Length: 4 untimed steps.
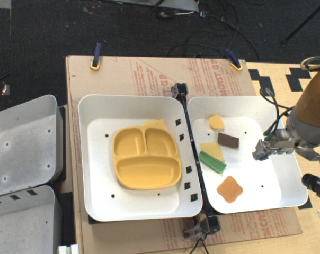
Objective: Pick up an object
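Note:
The right bin (287, 192) holds several small items: a round yellow piece (216, 122), a dark brown block (228, 140), a yellow wedge (213, 151) with a green bar (212, 162) lying against it, and an orange flat piece (230, 189). My gripper (261, 152) hangs over the right part of this bin, to the right of the brown block and apart from every item. Nothing shows between its tips. The arm comes in from the right edge, its orange band just above the wrist.
The left bin (91, 142) holds a yellow divided tray (147, 159) with a yellow flat piece (156, 124) peeking out behind it. A black divider (190, 152) runs between the bins. Blue and yellow clamps (96, 57) pin the cardboard base. White bin lids (22, 142) lie at far left.

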Available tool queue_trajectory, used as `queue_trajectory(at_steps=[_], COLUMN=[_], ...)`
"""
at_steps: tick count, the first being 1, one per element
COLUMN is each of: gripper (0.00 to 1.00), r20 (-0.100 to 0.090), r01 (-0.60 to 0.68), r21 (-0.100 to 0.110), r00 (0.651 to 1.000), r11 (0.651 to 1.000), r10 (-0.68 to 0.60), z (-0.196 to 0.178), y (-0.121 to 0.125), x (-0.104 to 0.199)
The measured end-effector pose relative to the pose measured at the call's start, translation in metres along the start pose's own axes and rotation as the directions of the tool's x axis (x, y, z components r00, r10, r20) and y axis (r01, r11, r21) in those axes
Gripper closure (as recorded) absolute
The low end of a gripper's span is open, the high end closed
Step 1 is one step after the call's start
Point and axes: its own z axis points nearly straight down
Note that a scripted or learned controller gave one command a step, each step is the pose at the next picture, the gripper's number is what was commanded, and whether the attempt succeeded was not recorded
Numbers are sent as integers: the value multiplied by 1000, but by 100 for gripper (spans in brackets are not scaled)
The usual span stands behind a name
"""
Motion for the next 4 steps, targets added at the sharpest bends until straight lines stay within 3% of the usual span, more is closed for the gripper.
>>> queue_trajectory(at_steps=[2,4], gripper=[100,100], r20=[1,-2], r01=[0,4], r21=[0,5], r00=[1000,1000], r11=[1000,1000], r10=[0,-4], z=[-91,-87], y=[-4,-7], x=[-8,96])
